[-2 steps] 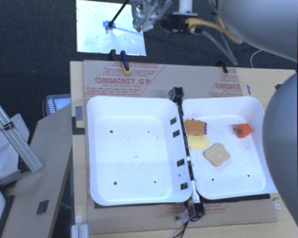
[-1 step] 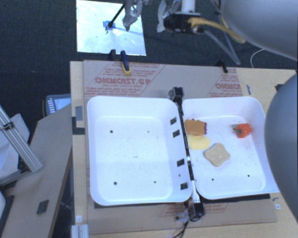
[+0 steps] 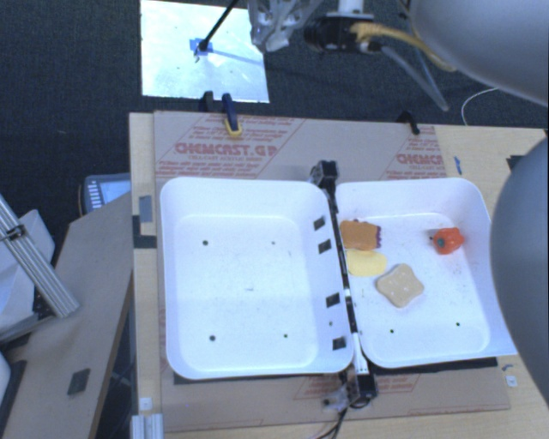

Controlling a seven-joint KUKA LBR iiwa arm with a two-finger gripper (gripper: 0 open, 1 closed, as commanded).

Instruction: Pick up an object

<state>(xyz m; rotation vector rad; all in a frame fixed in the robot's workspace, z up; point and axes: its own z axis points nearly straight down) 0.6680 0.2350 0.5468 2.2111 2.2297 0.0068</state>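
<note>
Hanging high above the bench, the gripper (image 3: 276, 24) clears the right bin (image 3: 476, 339); jaws' state I cannot tell; toast slice (image 3: 400, 285) lies reachable.

We see four small items lying flat in the right bin (image 3: 470, 199) | orange-brown slab (image 3: 359, 235) near the left wall | pale yellow disc (image 3: 366, 263) just below it, touching | tan toast-shaped piece (image 3: 400, 285) beside the disc | red-orange piece (image 3: 446, 241) well apart, toward the right wall
</note>
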